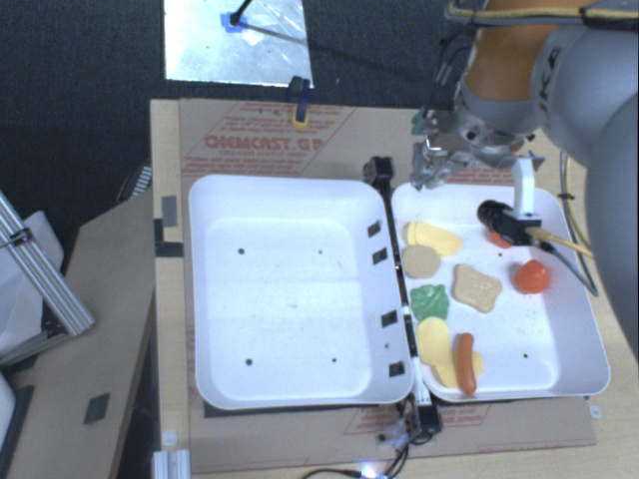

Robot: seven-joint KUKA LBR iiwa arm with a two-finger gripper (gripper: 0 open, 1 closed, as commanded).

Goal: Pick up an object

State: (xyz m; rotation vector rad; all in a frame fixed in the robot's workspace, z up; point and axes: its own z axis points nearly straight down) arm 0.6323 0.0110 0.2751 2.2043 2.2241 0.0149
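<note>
Two shallow white bins sit side by side on a bench, seen from above. The right bin (574,342) holds toy food: a toast slice (476,287), a red tomato (531,275), a green piece (429,300), a sausage (465,361) and yellow pieces. The grey arm's gripper (431,171) hangs over that bin's far left corner (its grip cannot be made out), nothing visibly held. The toast lies nearer the camera, well apart from it. The left bin (215,267) sits beside.
</note>
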